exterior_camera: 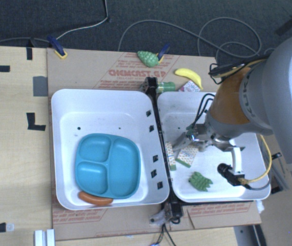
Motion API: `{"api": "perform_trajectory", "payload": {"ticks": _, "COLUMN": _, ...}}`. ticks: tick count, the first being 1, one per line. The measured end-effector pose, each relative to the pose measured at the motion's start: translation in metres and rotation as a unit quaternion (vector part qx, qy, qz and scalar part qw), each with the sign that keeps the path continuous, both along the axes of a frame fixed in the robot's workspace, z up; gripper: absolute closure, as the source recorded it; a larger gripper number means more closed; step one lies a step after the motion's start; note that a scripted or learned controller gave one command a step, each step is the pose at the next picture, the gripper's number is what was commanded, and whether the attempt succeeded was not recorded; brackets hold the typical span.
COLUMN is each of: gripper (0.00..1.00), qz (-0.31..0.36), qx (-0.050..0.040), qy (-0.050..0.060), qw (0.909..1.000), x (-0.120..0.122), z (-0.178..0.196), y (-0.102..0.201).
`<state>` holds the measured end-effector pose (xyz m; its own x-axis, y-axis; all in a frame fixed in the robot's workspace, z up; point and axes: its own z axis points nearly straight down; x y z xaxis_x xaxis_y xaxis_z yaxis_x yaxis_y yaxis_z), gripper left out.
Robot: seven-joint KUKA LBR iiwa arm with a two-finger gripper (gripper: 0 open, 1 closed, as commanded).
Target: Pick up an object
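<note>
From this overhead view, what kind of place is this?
Probably a robot grasping test bench in a lab: two white bins clamped on a cardboard sheet, toy props like a yellow banana and blue divided plate, loose cables behind.

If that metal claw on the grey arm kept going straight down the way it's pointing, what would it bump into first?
Most likely the small flat green-and-white packet lying on the floor of the right white bin, just below the gripper. Depth is hard to judge here, so it could meet the bare floor beside it instead.
</note>
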<state>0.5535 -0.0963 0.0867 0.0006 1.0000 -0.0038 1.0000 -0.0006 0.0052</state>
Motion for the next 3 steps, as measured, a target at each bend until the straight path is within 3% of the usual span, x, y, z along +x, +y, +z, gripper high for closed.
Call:
{"api": "perform_trajectory", "payload": {"ticks": 1, "gripper": 0.00, "qz": 0.001, "qx": 0.0011, "qy": 0.000, "qw": 1.0000, "x": 0.065, "z": -0.001, "y": 0.002}}
{"api": "perform_trajectory", "payload": {"ticks": 2, "gripper": 0.00, "qz": 0.002, "qx": 0.0011, "qy": 0.002, "qw": 1.0000, "x": 0.105, "z": -0.001, "y": -0.002}}
{"api": "perform_trajectory", "payload": {"ticks": 3, "gripper": 0.00, "qz": 0.001, "qx": 0.0011, "qy": 0.002, "qw": 1.0000, "x": 0.115, "z": -0.002, "y": 0.002}}
